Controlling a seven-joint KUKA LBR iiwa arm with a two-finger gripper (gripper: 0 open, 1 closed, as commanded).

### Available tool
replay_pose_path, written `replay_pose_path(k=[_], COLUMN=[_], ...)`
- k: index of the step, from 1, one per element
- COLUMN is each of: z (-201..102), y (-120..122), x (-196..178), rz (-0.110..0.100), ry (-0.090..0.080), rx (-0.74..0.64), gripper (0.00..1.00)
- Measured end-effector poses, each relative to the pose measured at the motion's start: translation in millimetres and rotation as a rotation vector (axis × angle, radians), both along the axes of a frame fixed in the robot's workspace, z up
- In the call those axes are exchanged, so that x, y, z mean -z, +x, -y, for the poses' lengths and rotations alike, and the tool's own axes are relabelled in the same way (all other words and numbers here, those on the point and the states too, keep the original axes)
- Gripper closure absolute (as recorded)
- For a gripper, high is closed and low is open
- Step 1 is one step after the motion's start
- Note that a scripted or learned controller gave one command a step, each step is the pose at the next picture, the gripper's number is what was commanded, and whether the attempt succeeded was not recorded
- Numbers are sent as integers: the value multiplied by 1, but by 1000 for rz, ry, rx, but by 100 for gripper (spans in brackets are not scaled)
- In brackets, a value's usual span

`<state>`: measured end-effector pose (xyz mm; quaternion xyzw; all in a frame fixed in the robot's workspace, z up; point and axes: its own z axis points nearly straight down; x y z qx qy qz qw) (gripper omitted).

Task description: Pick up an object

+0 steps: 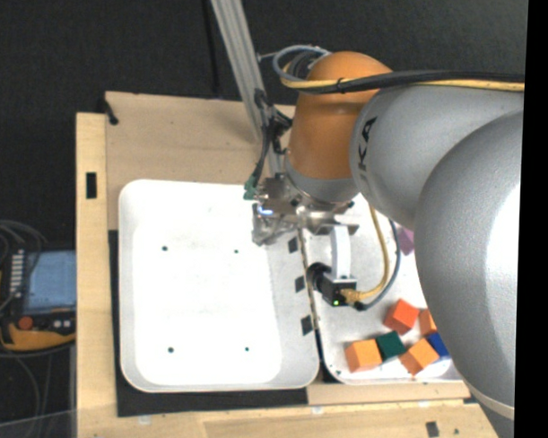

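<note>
My gripper [274, 221] hangs over the upper right corner of the left bin [200, 283], close to the divide between the two bins. The big grey arm with its orange band covers most of the right bin [340, 373]. Several small blocks lie in the right bin's near corner: an orange block [363, 353], a green block [393, 344], a second orange block [402, 315], a third orange block [421, 356] and a blue one [438, 343]. They lie well to the right of and below the gripper.
A bit of a purple thing [405, 238] peeks out from under the arm in the right bin. A slanted metal rail [239, 51] runs up behind the gripper. Cables and a blue box [52, 280] sit left of the bench.
</note>
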<state>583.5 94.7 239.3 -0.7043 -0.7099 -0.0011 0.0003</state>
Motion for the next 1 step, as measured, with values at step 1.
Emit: replay_pose_path(k=[1], z=[4], y=[0], x=[0], rz=[-1], ry=[-3], rx=[3], gripper=[0])
